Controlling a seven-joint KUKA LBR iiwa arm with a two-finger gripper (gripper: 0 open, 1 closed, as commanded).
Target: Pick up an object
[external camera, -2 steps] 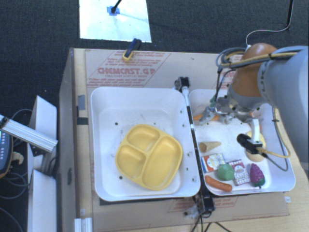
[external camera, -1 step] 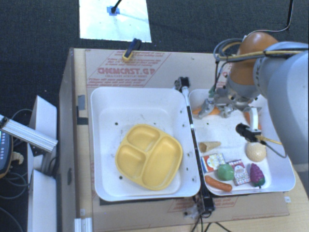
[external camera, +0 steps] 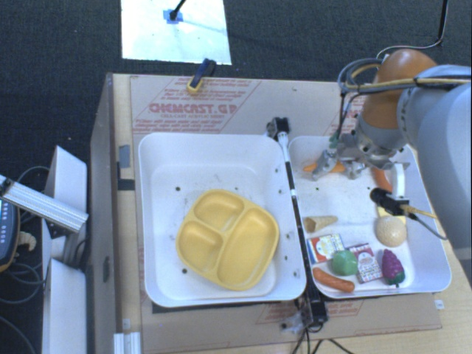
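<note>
Your gripper (external camera: 339,169) sits low in the back of the right bin (external camera: 343,198), its two fingers spread apart, and nothing is clamped between them. An orange piece (external camera: 317,169) lies on the bin floor right at the fingertips and pokes out to the left of them. It is the closest thing you could pick. Just to the right of the gripper, a second orange-red piece (external camera: 382,178) lies by the bin's far side.

Moving toward the front of the same bin, you have a small cone (external camera: 319,223) near the divider and a pale round lump (external camera: 391,231). At the front is a tight cluster: a red-and-white box (external camera: 324,246), a green ball (external camera: 344,262), a second small box (external camera: 366,262), a purple piece (external camera: 391,266) and an orange stick (external camera: 333,281). The print on both boxes is too small to read.

The left bin (external camera: 184,168) holds a yellow divided plate (external camera: 228,238).

Both bins rest on a brown sheet (external camera: 295,98) covering the desk (external camera: 102,220). Its red lettering reads "CHEMCAST", followed by "GP". The smaller line below that is not legible.
</note>
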